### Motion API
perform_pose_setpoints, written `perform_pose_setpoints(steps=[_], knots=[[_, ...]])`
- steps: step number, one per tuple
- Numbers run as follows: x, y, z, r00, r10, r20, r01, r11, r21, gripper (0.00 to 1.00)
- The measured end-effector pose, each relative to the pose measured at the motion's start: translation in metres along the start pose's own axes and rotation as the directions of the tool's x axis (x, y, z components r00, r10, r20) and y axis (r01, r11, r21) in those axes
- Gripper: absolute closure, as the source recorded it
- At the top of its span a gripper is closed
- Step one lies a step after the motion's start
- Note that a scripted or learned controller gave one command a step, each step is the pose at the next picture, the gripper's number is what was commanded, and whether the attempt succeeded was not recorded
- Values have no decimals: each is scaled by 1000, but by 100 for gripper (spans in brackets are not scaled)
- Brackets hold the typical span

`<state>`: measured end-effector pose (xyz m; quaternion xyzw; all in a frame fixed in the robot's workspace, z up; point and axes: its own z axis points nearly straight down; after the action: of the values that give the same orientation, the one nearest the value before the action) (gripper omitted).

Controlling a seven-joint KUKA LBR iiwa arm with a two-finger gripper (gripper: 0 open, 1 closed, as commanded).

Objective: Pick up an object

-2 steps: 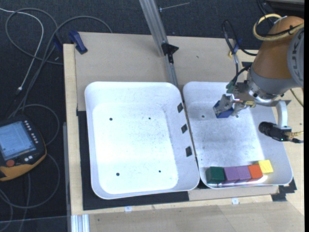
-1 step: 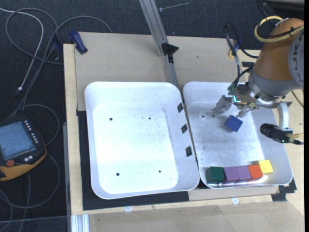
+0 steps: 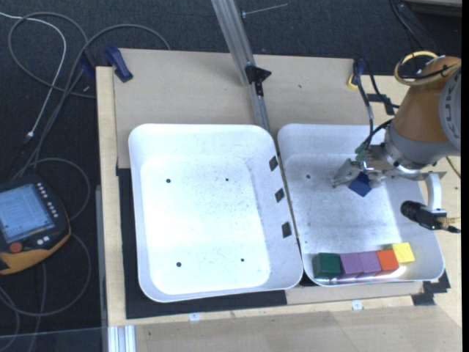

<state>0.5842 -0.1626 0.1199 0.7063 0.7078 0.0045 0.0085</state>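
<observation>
A small blue block point(image 3: 360, 188) lies in the upper middle of the right bin point(image 3: 322, 218). My gripper point(image 3: 358, 181) hangs right over it, reaching in from the right. The gripper is open: one grey finger point(image 3: 341, 177) splays out to the left, apart from the block's left side. The block shows just under the gripper body, and I cannot tell if anything touches it. A row of blocks rests along the right bin's front wall: green point(image 3: 327, 264), purple point(image 3: 358, 262), orange point(image 3: 387, 259) and yellow point(image 3: 404, 253).
The left bin point(image 3: 146, 152) stands beside the right one, with a divider ridge point(image 3: 282, 196) between them. A metal pole point(image 3: 238, 42) slants in from the top. A black fitting point(image 3: 419, 213) sticks out near the right bin's right wall.
</observation>
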Motion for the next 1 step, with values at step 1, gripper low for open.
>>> perform_pose_setpoints(steps=[1], knots=[[-46, 47, -155, 1000, 1, 0, -1, 1000, 6, 0]])
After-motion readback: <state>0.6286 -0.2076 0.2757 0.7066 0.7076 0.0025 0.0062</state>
